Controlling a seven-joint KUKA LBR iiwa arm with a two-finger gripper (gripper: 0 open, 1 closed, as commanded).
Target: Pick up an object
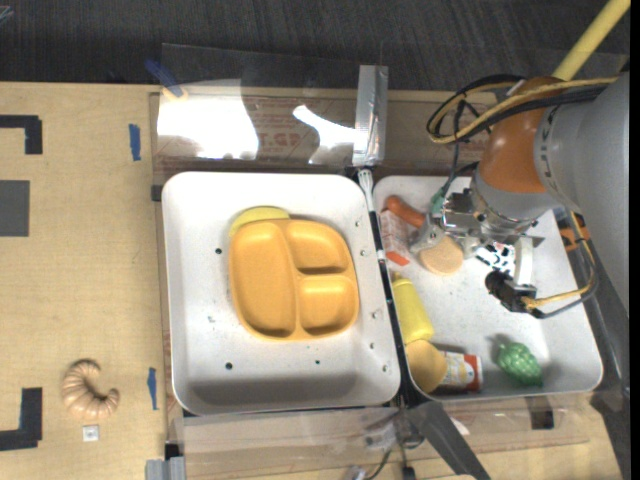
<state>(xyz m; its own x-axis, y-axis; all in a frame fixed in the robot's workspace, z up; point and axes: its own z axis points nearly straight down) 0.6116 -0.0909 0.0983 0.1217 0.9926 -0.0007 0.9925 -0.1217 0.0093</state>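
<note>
Grey and orange, the arm (540, 158) is reaching into the right bin (570, 368), and its wrist is hiding the gripper (452, 230), so I cannot tell if it is grabbing anything. A round tan thing (441, 258) is sitting just under it. A yellow bottle (412, 310) is lying along the bin's left wall, pointing up and down the view. The yellow tray (293, 276) is resting in the left bin (190, 268) on the cardboard bench (70, 268).
</note>
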